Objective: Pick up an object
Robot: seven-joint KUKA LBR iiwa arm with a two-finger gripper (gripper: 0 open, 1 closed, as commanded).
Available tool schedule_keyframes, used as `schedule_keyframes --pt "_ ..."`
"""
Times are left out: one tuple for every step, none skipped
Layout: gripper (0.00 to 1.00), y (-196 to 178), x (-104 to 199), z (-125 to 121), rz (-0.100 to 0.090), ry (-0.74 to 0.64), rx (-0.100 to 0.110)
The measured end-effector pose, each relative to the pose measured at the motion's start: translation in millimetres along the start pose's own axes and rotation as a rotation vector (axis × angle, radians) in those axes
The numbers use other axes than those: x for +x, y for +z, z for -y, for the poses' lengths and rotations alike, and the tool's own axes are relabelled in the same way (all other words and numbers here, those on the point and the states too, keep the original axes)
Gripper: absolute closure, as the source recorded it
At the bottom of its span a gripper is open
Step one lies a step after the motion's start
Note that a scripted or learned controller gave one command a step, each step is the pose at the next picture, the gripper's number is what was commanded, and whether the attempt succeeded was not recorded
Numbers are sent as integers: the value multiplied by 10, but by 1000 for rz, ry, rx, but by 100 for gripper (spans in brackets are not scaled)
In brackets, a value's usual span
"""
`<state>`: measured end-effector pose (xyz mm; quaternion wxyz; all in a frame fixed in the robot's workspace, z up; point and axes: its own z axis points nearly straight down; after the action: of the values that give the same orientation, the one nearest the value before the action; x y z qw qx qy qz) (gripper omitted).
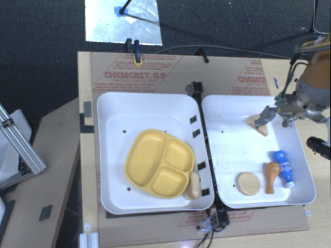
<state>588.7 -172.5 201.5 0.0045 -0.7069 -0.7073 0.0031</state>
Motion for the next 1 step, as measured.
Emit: schedule_keyframes --pt "0 -74 3 -29 2 -3 -12"
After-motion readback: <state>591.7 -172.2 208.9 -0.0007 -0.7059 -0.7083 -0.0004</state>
